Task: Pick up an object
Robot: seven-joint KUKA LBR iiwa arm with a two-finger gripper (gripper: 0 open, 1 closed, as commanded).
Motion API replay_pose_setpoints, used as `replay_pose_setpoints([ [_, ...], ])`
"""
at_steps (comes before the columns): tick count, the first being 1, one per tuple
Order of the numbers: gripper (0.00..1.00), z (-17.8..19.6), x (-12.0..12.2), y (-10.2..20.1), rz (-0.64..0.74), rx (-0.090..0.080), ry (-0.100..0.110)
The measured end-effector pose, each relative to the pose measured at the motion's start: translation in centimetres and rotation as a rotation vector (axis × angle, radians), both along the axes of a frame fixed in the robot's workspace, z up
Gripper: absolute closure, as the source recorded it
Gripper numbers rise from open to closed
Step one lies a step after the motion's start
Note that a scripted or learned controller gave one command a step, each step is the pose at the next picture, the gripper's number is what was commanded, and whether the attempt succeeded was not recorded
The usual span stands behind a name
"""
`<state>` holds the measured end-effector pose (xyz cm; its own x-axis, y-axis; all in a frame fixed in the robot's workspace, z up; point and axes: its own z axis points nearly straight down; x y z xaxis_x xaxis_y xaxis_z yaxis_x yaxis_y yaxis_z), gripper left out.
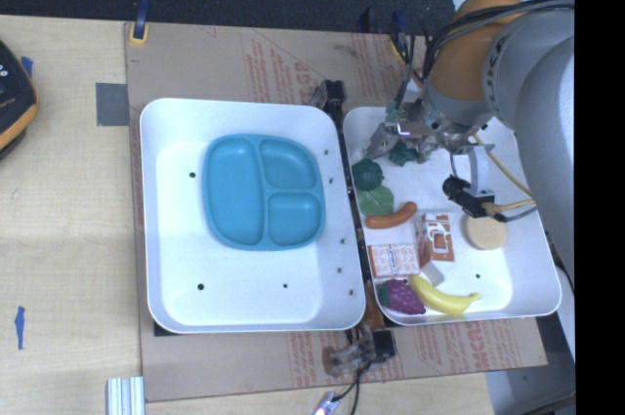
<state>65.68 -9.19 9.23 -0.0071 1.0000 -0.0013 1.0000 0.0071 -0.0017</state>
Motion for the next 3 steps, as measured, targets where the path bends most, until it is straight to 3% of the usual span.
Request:
replay_pose_setpoints([
  [1,0.0,-0.1,-6.7,-5.3,-0.003,-0.001,0.002],
  [2,0.0,-0.1,-11.2,-1.4,-0.002,0.001,0.002],
  [3,1.0,1.0,-11.2,-1.5,-0.001,0.0,0.003],
])
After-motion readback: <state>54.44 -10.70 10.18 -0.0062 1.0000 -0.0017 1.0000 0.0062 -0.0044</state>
